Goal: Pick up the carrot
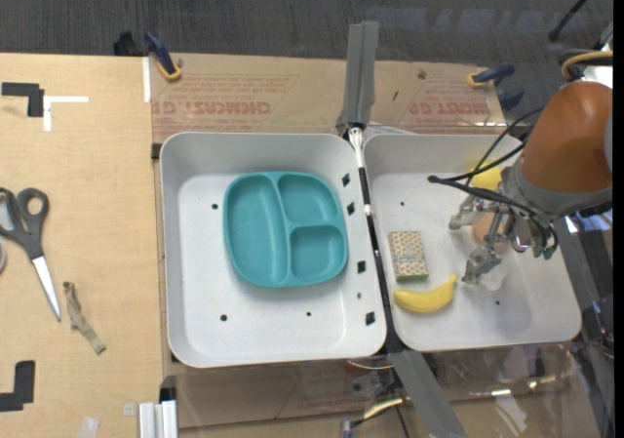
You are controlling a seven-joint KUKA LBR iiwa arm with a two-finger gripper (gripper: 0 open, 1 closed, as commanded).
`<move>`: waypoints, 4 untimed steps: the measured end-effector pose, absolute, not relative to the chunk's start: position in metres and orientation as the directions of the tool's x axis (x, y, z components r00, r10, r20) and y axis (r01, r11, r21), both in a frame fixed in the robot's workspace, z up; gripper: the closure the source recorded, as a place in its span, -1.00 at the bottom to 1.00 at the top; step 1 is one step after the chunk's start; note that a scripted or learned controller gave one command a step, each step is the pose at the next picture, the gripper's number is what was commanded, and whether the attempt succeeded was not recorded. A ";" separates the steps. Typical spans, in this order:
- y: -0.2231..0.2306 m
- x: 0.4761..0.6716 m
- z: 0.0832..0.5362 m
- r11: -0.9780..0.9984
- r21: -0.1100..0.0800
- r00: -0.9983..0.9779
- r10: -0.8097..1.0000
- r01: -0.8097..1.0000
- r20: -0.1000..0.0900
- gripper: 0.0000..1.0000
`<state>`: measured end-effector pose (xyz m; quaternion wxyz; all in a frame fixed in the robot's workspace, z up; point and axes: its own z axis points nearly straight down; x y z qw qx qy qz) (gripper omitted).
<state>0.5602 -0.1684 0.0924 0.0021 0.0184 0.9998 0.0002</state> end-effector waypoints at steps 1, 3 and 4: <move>-0.117 0.527 0.093 0.998 0.001 -0.998 0.065 0.065 -0.005 -1.00; -0.176 0.554 0.092 0.989 0.000 -0.989 0.147 0.147 -0.003 -1.00; -0.208 0.564 0.119 0.925 0.001 -0.925 0.380 0.380 -0.004 -1.00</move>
